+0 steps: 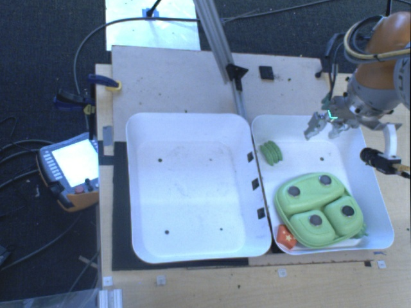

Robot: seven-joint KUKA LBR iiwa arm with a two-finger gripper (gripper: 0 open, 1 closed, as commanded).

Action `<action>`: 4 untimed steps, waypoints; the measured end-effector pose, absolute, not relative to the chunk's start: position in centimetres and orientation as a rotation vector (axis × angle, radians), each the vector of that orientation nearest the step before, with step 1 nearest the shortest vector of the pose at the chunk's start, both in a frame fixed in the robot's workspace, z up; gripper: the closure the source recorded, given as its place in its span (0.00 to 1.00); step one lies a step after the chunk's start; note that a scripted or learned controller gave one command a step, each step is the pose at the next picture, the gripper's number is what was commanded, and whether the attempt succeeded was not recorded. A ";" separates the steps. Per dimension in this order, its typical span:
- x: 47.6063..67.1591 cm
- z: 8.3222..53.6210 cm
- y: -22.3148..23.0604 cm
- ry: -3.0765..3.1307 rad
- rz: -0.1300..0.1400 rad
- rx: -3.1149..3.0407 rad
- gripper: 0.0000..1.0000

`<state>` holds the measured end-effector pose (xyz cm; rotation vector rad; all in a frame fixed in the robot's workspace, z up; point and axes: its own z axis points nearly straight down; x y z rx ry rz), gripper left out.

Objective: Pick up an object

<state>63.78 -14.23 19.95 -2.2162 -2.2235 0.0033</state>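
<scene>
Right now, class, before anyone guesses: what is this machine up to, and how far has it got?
A robot arm reaches in from the right, its gripper with open fingers above the far end of the right bin, holding nothing. In that bin lie a small green ridged piece, a large green three-part toy and a small red-orange object at the near corner. The left bin sits beside it. Nothing has been picked up yet.

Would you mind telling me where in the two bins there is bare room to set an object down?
The left bin has bare floor wall to wall. In the right bin, free floor lies along the far wall, between the small green ridged piece and the claw. Its near half is crowded by the green tray and red piece.
</scene>
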 end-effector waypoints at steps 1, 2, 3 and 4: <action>63.9 20.2 -14.2 -2.227 -0.002 -2.218 0.00; 64.5 14.9 -13.4 -2.228 0.002 -2.213 0.00; 63.6 9.4 -13.9 -2.222 0.003 -2.219 0.00; 63.7 8.5 -13.9 -2.224 0.000 -2.221 0.00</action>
